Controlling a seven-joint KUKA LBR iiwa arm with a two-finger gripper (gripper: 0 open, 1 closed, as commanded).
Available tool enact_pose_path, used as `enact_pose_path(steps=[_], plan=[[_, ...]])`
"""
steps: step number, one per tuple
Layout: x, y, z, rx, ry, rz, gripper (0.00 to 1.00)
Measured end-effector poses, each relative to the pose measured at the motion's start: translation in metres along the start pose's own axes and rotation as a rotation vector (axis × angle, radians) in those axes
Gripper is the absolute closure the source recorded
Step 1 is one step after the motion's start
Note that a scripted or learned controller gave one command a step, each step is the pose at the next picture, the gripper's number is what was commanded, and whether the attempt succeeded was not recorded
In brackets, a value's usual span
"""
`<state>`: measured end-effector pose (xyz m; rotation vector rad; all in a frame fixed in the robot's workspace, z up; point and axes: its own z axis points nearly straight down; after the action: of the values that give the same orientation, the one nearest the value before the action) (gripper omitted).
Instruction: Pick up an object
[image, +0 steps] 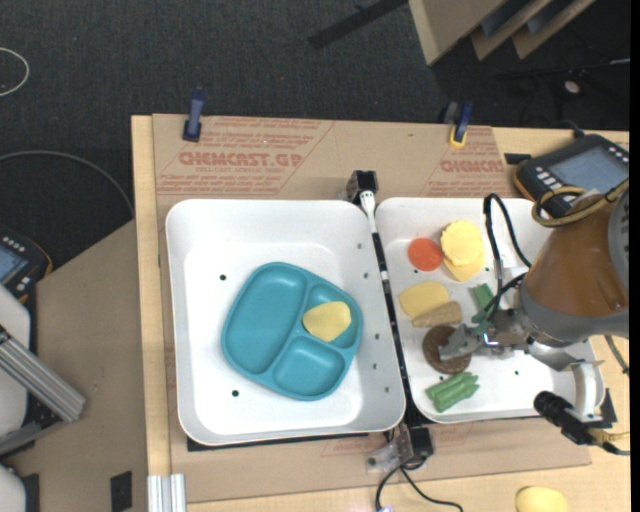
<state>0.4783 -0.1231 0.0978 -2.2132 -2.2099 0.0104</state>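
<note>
Gripper (462, 346) low in right bin (520, 405), right of frame centre, over brown round piece (438, 345); finger state cannot tell. Green piece (452, 390) just below. Blue tray (285, 328) in left bin.

The arm (580, 270) runs off the right edge and hides part of the right bin (400, 215). Its gripper (462, 345) partly covers a brown round object (437, 350), too small to identify.

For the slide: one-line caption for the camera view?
Gripper low over brown round item in right bin; blue tray in left bin.
</note>
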Motion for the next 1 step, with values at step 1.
enact_pose_path(steps=[1], plan=[[-0.0015,0.005,-0.0167,-0.018,-0.006,0.0,1.0]])
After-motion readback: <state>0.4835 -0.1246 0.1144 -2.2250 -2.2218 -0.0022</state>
